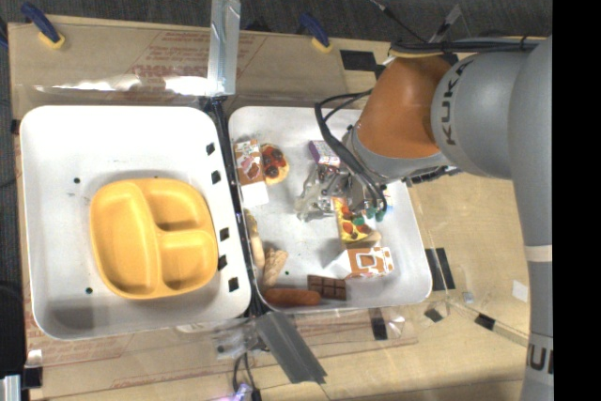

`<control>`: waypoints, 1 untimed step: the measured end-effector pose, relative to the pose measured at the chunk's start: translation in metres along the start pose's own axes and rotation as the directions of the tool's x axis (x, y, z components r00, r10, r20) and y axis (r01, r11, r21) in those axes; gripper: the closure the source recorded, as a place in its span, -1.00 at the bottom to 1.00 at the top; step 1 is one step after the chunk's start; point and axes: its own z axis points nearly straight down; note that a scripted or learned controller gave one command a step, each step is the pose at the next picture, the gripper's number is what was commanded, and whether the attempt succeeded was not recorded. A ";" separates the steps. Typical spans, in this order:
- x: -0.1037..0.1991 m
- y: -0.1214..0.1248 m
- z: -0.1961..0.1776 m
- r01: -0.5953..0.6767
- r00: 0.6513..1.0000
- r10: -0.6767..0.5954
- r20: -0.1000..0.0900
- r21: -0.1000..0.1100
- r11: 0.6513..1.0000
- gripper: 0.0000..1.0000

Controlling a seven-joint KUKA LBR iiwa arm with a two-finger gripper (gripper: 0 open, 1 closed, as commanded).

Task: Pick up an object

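The gripper (319,197), finger state not discernible, hangs over the right bin (413,249) near a colourful packet (355,223); crowding neighbours could cause a missed or double grasp.

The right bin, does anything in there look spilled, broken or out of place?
Nothing stands out. The right bin holds small toy food items lying loose, and the yellow tray sits flat in the left bin.

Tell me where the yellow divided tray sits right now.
The yellow divided tray lies in the left white bin in the camera view, roughly centred on its floor, across the divider from the right bin holding the small food items.
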 end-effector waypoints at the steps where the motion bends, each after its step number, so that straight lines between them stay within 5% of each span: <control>1: -0.021 0.026 -0.165 -0.089 0.996 0.089 0.015 0.001 0.996 1.00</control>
